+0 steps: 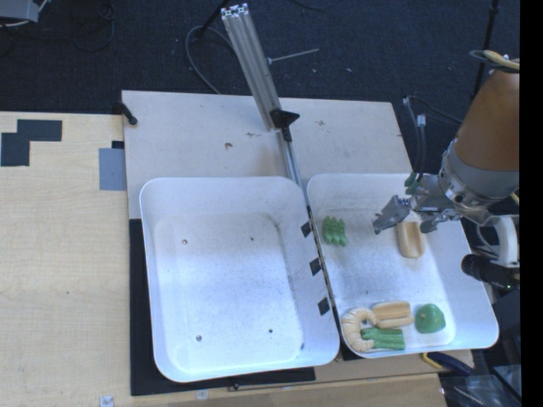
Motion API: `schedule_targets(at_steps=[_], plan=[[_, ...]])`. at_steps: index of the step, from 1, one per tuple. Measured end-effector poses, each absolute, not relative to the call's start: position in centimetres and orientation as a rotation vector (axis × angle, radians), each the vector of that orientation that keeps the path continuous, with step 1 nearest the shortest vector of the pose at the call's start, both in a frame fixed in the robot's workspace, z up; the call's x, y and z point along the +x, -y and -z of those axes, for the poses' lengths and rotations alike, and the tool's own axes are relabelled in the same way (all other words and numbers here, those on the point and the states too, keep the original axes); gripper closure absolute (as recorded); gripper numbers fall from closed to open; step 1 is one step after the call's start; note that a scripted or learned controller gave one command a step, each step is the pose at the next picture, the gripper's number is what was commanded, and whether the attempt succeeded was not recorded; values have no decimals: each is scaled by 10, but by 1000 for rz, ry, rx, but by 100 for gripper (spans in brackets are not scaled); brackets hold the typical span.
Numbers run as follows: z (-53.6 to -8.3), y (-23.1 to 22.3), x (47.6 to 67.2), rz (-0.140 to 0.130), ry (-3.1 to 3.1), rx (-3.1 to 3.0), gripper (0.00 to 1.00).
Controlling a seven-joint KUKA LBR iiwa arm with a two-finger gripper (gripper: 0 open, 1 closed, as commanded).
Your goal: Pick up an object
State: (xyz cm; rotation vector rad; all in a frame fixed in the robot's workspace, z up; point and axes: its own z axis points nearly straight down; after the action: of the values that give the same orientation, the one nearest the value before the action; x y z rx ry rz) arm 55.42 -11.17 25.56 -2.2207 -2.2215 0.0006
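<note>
Over the right bin point(462, 339) the arm point(490, 134) reaches in from the right, its orange band above the grey wrist. The gripper point(410, 218) hangs above the bin's upper part with its two dark fingers point(390, 216) spread apart and nothing between them. A tan roll point(410, 239) lies just under and beside the fingers, near the bin's right wall. A green block point(334, 231) lies close to the left wall, by the divider between the bins. At the near edge sit a ring point(355, 324), a bun point(392, 314), a green stick point(383, 339) and a green ball point(430, 318), clustered together. The middle of this bin's floor is bare. The left bin point(161, 202) holds nothing large; only small dark specks show. Both bins rest on a pale bench point(195, 134). A metal rail point(254, 66) slants across it from the dark floor behind.
</note>
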Motion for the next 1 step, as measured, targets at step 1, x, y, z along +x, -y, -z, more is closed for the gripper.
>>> schedule_targets(at_steps=[1], plan=[[-137, 105, 560, -9, 2217, -2215, 0]])
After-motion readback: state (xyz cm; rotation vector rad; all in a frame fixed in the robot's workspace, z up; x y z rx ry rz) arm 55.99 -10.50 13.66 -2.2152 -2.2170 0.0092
